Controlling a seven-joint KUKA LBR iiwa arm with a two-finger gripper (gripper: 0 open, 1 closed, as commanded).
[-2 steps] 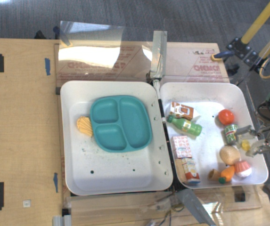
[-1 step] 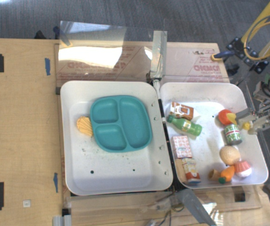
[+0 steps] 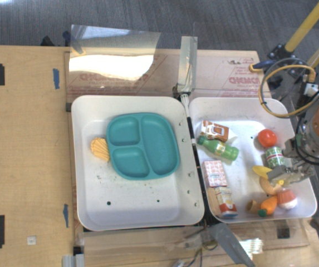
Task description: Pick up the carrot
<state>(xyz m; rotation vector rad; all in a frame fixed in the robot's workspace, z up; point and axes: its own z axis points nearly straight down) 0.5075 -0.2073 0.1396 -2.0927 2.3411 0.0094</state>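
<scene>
The small orange carrot with a green top [image 3: 267,206] lies on the floor of the right white bin [image 3: 243,107], down near its front right corner. It has not been picked up yet. The grey arm's gripper [image 3: 290,174] hangs low over the same corner, just above and a little to the right of the carrot, but nothing sits between its jaws. I cannot tell if the jaws are wide or narrow, because they are small and mixed up with the toys under them. The carrot is squeezed in close. A yellow banana [image 3: 261,171] and a tan round toy [image 3: 269,185] are just behind it, and a white and red round toy [image 3: 286,199] is touching its right side. So I think the job is only at its start. The jaws are near, but the grab and the lift are both left to do.
</scene>
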